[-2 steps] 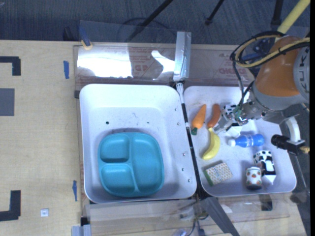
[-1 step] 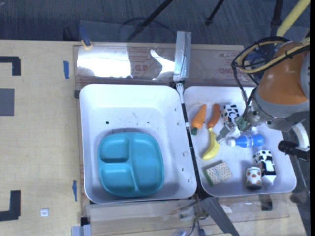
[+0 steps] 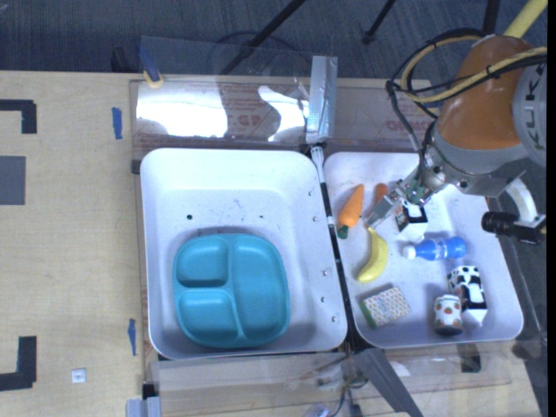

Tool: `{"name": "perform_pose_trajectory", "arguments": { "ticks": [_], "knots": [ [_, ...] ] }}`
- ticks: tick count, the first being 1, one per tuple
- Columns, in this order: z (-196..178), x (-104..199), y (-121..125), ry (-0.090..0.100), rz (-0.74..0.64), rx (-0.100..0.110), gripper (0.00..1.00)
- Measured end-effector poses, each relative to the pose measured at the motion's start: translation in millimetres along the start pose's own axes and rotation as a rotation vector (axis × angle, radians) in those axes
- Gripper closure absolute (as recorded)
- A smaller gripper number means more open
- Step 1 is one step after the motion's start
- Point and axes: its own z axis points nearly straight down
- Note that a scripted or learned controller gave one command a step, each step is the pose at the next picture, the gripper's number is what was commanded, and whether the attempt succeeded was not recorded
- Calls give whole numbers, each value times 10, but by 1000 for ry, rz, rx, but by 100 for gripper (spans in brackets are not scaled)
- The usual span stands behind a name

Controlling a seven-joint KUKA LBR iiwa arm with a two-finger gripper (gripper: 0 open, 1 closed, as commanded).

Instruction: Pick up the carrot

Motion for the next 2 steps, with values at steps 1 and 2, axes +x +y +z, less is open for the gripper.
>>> {"name": "perform_pose_trajectory", "arguments": {
  "ticks": [1,2],
  "knots": [
    [108,-670,-205,0,147,1,0],
    [342,-134,-452,4,-20,3,0]
  ]
}}
